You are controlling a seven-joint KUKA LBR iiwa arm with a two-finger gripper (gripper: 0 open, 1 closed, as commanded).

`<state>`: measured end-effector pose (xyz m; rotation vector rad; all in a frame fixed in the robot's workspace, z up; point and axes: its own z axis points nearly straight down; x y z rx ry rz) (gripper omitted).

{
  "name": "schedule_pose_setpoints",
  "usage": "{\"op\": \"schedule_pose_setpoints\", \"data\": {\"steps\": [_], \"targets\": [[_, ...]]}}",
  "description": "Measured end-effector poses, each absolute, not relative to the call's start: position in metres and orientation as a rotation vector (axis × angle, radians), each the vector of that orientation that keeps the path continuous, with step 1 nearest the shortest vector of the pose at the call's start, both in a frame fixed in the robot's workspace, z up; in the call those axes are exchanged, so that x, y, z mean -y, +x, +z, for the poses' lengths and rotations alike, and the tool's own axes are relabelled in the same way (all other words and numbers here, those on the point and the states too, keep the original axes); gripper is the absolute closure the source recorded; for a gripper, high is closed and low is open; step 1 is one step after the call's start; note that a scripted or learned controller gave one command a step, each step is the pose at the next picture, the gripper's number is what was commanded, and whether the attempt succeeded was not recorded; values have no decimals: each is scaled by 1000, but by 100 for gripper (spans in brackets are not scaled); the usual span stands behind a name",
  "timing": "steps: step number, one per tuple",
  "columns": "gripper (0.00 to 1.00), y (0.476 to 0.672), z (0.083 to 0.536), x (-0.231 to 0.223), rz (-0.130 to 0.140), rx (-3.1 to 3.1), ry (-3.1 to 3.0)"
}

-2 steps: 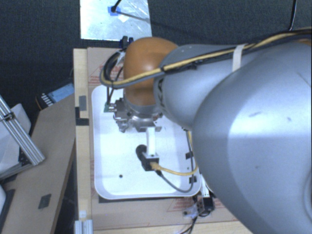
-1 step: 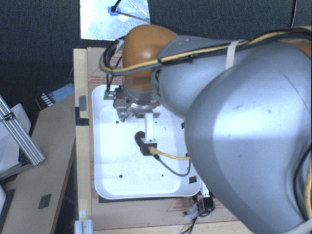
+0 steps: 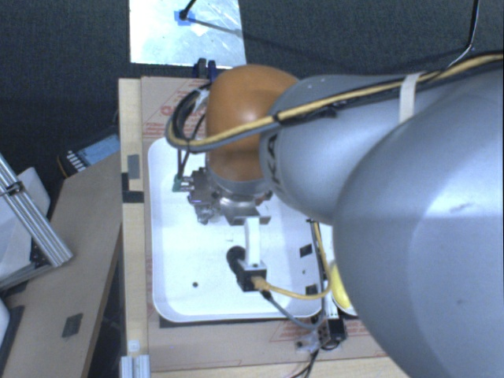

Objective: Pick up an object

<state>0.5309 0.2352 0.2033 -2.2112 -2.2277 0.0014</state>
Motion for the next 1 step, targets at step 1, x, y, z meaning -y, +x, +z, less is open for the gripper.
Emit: {"op": "schedule_pose_setpoints", "data": {"steps": [1], "targets": [[100,622,196,-234,-10,2229,-2220]]}}
